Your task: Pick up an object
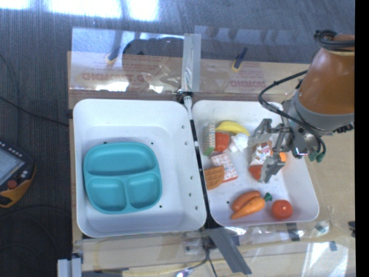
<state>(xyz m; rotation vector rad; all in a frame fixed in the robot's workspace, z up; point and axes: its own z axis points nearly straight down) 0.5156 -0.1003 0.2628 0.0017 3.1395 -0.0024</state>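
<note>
My gripper (263, 156) is low over the middle of the right bin (305, 201), and it stands open. One finger (258, 136) is on the far side and the other finger (272, 170) on the near side of a small red and white carton (259, 156). The carton sits in the gap between them, and no lift off the bin floor is visible. A yellow banana (232, 127) lies at the back of this bin. Two carrots (248, 203) and a red tomato (282, 209) lie near its front edge.
A red and white packet (225, 166), an orange waffle piece (213, 178) and a striped item (209, 136) crowd the right bin's left side by the divider. The left bin (92, 117) holds a teal compartment tray (122, 175). Cables (271, 94) loop off the wrist.
</note>
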